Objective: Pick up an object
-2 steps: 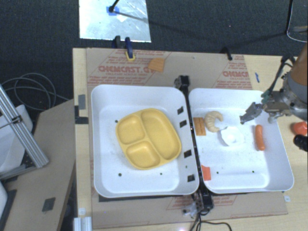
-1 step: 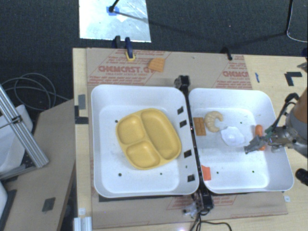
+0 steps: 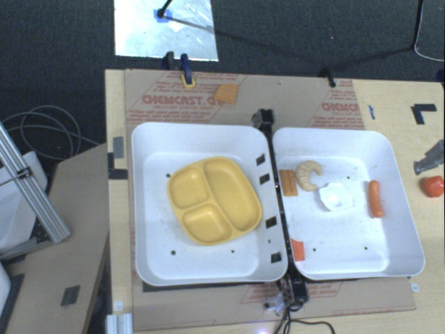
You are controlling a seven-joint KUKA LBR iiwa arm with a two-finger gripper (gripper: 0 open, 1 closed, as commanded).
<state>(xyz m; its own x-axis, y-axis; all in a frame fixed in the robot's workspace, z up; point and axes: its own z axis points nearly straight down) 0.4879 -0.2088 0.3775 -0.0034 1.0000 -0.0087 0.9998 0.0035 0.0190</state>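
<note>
Orange block [image 3: 297,250] lower center of right bin [image 3: 396,186], yellow divided plate [image 3: 214,200] center-left, hot dog [image 3: 375,198], croissant [image 3: 309,175], gripper [image 3: 430,160] right edge, finger state unclear

Fixed overhead camera, slanted down, both bins [image 3: 208,132]

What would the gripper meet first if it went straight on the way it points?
Likely the right bin's rim, below the gripper. Beyond it lies the orange stick-shaped piece. Height is unclear, so it might pass over the rim.
</note>
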